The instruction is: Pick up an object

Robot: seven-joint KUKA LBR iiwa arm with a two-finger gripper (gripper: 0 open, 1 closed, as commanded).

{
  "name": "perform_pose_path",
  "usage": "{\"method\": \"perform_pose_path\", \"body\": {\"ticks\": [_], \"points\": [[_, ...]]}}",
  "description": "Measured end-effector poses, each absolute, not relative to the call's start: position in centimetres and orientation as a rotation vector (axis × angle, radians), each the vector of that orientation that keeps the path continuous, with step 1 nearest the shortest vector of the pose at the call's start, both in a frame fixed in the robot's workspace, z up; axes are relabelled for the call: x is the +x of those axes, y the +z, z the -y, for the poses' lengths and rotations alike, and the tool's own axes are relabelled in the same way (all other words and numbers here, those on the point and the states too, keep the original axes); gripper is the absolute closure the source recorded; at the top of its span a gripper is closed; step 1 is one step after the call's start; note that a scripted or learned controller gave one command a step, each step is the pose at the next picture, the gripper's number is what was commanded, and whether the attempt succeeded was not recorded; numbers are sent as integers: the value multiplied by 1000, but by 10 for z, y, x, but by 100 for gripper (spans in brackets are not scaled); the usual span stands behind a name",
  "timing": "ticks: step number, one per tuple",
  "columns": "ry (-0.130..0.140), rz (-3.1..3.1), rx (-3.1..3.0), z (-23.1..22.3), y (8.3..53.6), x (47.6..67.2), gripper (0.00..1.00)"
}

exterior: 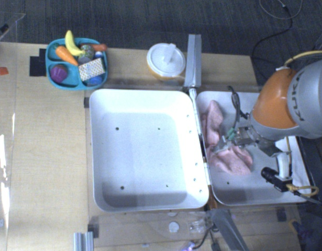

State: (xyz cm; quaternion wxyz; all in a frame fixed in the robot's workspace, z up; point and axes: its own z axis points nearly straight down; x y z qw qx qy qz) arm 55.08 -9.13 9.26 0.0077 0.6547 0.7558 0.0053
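Gripper [235, 137] sits low in the right bin [244, 196], between two crumpled cloths. Upper pink cloth [213, 120] lies along the bin's left wall. Lower pink cloth [231, 161] lies against the gripper and is the likely target, since its raised folds give purchase. Cannot tell whether the gripper is closed on it.

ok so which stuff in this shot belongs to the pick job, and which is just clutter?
Job:
- pincer, over the right bin
- pink cloth, bunched in that bin, the only pickable thing near it

Lying about:
- left bin
- blue tray of toy food, on the bench behind
- white lidded tub, also behind the bins
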Motion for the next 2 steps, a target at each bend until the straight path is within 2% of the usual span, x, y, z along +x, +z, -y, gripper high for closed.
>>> {"method": "perform_pose_path", "body": {"ticks": [1,2], "points": [[19,-2394,2009,97,92,607,0],[20,-2435,1953,131,93,574,0]]}}
